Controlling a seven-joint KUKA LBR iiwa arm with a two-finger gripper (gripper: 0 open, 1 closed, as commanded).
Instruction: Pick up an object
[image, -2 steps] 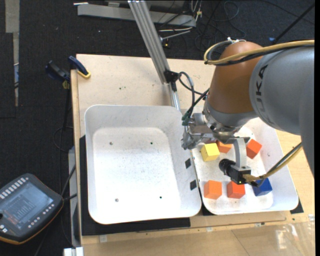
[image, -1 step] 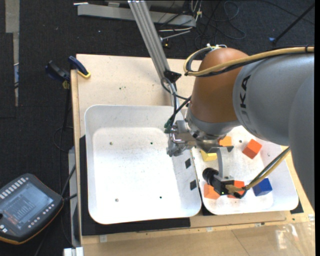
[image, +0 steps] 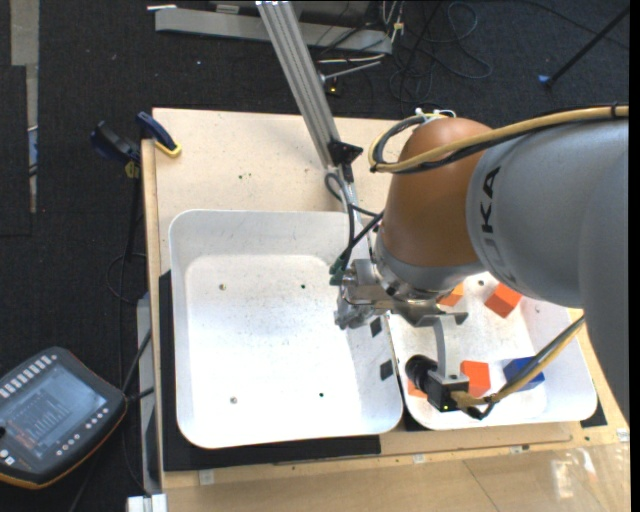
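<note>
My gripper (image: 383, 347) hangs over the ridge between the two bins, at the left edge of the right bin (image: 570, 405). Its two dark fingertips (image: 378, 325) stand apart, with bare white bin showing between them and nothing held. In the right bin, an orange block (image: 503, 299) lies at the back. A second orange block (image: 477, 377) sits near the front beside a blue object (image: 525, 370). A small orange piece (image: 450, 297) peeks out by the wrist. The arm hides much of this bin.
The left bin (image: 200, 240) is white with a few dark specks. A metal rail (image: 305, 85) slants in from the top. A blue and yellow clamp (image: 150, 135) grips the bench's back left corner. A teach pendant (image: 45, 415) lies off the bench at lower left.
</note>
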